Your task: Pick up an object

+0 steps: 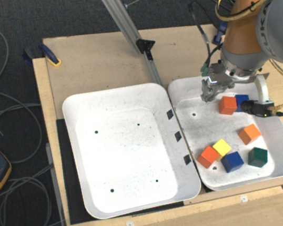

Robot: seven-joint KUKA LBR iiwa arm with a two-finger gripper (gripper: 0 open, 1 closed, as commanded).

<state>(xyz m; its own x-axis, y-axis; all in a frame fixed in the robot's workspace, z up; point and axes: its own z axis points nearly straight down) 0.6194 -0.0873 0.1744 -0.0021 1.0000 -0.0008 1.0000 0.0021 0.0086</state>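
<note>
My gripper [210, 92] hangs low over the far part of the right bin [197, 127], just left of a red-orange block [227, 105]. A blue block [242, 99] touches that block's right side. Nearer the front lie an orange block [249, 133], a yellow block [222, 147], a second red-orange block [208, 156], a second blue block [232, 161] and a green block [257, 157]. I see no block in the gripper.
The left bin [126, 149] sits beside the right one, with black clips [177, 136] along the shared rim. A slanted metal pole [128, 27] rises behind the bins. Cables [268, 108] trail by the right bin's far right edge.
</note>
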